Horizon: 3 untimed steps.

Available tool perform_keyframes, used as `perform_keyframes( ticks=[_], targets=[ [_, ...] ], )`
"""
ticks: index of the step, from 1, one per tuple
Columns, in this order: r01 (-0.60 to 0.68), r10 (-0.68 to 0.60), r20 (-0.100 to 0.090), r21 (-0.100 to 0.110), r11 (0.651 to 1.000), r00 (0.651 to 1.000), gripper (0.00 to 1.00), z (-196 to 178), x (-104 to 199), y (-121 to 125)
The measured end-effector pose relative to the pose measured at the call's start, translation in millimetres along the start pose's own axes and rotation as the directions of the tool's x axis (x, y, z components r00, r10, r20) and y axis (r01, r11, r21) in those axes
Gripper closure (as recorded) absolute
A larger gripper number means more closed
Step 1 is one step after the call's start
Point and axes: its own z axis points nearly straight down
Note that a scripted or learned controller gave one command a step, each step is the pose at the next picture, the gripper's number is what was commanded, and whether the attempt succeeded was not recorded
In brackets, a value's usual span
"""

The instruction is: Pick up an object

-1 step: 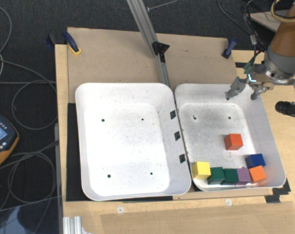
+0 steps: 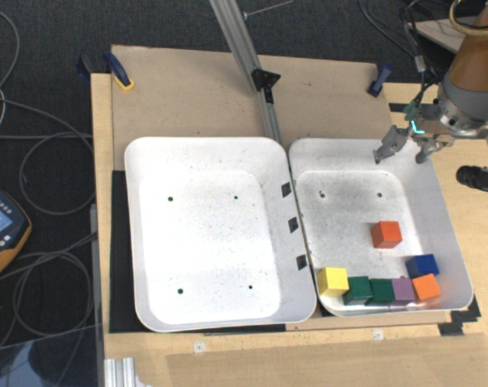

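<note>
The right bin (image 2: 340, 180) holds several small blocks. A red block (image 2: 385, 234) lies alone near its middle right. Along the near edge sit a yellow block (image 2: 334, 280), two green blocks (image 2: 369, 289), a purple block (image 2: 402, 289), an orange block (image 2: 426, 286) and a blue block (image 2: 422, 265). My gripper (image 2: 406, 149) hangs open above the bin's far right rim, its two fingers spread with nothing between them. It is well back from the red block.
The left bin (image 2: 203, 232) lies beside the right one, with small black clips along the shared edge. A slanted metal pole (image 2: 244, 51) rises behind the bins. Blue clamps (image 2: 118, 72) hold the board's far corners. Cables lie on the dark floor at left.
</note>
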Motion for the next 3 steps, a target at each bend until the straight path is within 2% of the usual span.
perform_keyframes(
  ticks=[2,3],
  targets=[
    [-0.001,0.001,-0.002,0.006,1.0,1.0,0.0,103,11,3],
    [0.002,-0.002,0.001,-0.003,1.0,1.0,1.0,87,10,5]
  ],
)
